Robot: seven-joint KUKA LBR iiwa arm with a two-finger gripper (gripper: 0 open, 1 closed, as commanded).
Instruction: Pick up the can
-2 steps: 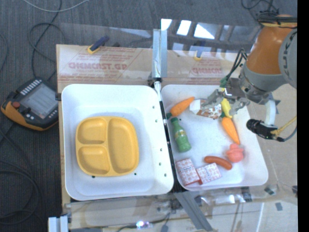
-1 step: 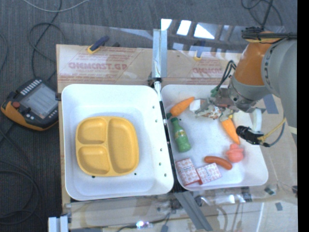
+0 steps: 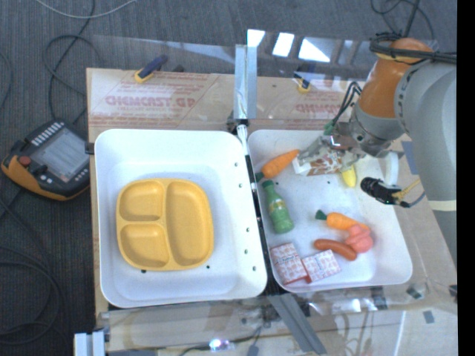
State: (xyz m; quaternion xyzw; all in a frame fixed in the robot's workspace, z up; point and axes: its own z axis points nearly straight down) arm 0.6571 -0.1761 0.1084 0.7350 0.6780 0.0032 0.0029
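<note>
The can point(image 3: 318, 160) lies on its side at the back of the right bin point(image 3: 386, 273). It has a brown and white patterned label, and its pale end points left toward an orange carrot point(image 3: 280, 163). My gripper point(image 3: 335, 142) hangs right over the can's right end, touching or nearly touching it, and hides that end. The grey arm with its orange band point(image 3: 386, 87) reaches in from the right.
A yellow piece point(image 3: 347, 176) lies just right of the can. The right bin also holds a green bottle point(image 3: 279, 207), a second carrot point(image 3: 342, 220), a pink toy point(image 3: 361, 237), a sausage point(image 3: 334, 248) and two red-white packets point(image 3: 303, 263). The left bin holds a yellow divided plate point(image 3: 165, 224).
</note>
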